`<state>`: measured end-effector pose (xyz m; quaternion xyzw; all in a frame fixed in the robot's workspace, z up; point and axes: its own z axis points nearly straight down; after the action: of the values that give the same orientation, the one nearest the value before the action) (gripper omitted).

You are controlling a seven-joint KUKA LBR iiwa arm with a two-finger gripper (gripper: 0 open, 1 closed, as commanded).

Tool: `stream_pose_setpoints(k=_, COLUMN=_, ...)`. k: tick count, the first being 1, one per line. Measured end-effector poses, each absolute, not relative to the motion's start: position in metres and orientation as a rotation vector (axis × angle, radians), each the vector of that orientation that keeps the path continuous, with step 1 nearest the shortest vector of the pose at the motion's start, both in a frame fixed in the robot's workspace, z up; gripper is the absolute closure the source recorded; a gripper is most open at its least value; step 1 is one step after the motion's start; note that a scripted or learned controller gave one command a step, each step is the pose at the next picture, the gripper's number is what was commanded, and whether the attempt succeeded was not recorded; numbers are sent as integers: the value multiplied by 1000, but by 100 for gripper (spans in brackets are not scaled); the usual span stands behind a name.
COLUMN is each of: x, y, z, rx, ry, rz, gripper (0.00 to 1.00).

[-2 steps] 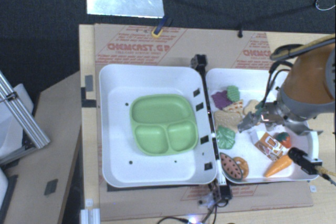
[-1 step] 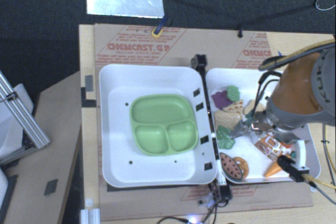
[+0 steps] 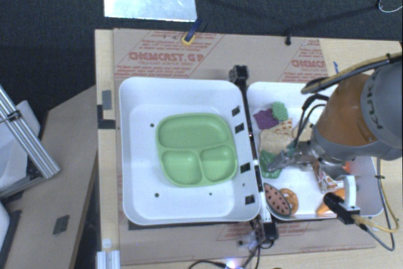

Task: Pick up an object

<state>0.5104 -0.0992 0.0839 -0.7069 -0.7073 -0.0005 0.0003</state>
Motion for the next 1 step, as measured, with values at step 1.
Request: stream_pose_setpoints(k=1, x=511, y=-99, z=96, rx=-2222, ry=-2224, rz=-5, gripper=100)
